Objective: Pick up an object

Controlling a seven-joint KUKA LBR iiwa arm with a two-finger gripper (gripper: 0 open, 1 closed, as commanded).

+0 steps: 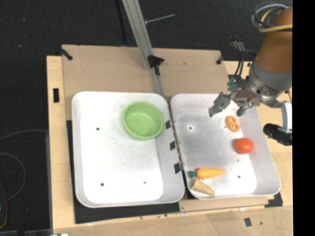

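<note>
The small orange object (233, 123) is the nearest candidate for a pick; it lies in the upper right part of the right bin (197, 141), just below and between my fingers (217, 106), which stand apart with nothing between them; my gripper (230, 108) hangs above the bin, not yet down on anything. To do this step well, I judge I should centre over the orange piece, come straight down so one finger passes either side of it, and close only once both tips are near the bin floor; it looks small and rounded, so an off-centre squeeze could squirt it sideways. The red ball (243, 145) sits just beside it, lower and to the right; I would keep my outer finger away from it so it does not roll into the grasp. The carrot (211, 172) and the pale wedge (203, 187) lie near the bin's front edge, well apart from me; the green bowl (143, 120) sits in the left bin (98, 171).

What the orange piece really is I cannot make out; it is too small and blurred. My arm is cut off at the right, and how high my fingertips are above the bin floor is hard to judge from this slant.
</note>
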